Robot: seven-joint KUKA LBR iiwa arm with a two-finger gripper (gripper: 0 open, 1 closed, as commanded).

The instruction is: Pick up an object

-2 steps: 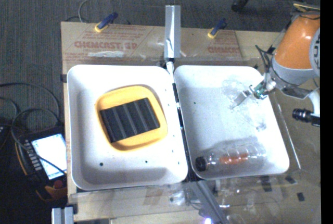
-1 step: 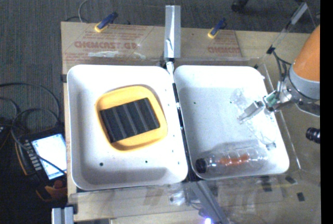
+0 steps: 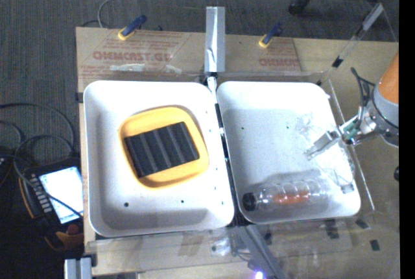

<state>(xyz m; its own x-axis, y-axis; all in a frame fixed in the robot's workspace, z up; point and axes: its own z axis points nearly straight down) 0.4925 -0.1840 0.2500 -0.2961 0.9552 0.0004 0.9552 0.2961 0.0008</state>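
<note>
A clear plastic bottle (image 3: 292, 193) with a black cap lies on its side along the near wall of the right bin (image 3: 272, 99). In the left bin (image 3: 104, 109) rests a yellow, rounded-square object (image 3: 165, 145) with a black ribbed centre. My gripper (image 3: 320, 145) reaches in over the right bin's right side, above and to the right of the bottle and apart from it. A small crumpled piece of clear plastic (image 3: 302, 124) lies just beyond the gripper. The arm's orange band (image 3: 397, 84) shows at the right edge.
Two clamps (image 3: 131, 26) (image 3: 270, 34) hold the cardboard behind the bins. A metal post (image 3: 214, 37) stands at the divider between the bins. Cables and a lit device (image 3: 55, 190) lie on the floor at left.
</note>
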